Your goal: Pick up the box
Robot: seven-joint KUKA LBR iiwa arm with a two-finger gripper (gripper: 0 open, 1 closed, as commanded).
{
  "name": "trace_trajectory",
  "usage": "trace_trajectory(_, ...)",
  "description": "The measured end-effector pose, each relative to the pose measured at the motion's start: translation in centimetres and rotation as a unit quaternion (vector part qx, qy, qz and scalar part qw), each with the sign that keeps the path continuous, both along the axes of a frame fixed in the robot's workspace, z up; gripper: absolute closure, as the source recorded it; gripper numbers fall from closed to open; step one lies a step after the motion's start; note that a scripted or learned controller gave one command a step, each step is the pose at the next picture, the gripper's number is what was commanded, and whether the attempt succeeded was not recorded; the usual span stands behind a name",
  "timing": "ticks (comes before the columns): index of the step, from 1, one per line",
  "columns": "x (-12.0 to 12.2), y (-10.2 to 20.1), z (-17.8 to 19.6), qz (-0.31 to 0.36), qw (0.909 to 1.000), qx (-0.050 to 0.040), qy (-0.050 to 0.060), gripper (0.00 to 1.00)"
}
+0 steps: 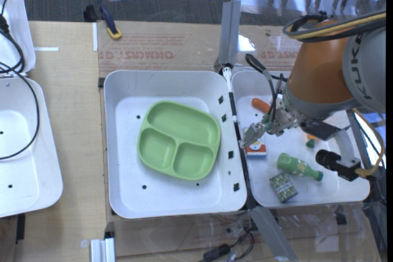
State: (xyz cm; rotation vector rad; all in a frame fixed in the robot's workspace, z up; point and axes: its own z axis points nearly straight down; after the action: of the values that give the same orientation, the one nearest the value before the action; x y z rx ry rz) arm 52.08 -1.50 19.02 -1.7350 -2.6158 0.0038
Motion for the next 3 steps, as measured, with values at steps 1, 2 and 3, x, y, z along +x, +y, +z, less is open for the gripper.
trace_trajectory(1,-4.3,-5.5,0.1,-0.007,1.0000,-0.0001,-0.001,0.00)
trace_trajectory(2,-4.2,-8.4,5.8,0.023,0.9997,-0.0003,-0.002,0.00)
trace_trajectory(3,6.4,-3.2,0.0,-0.033,0.9995,-0.0003,-0.001,0.00)
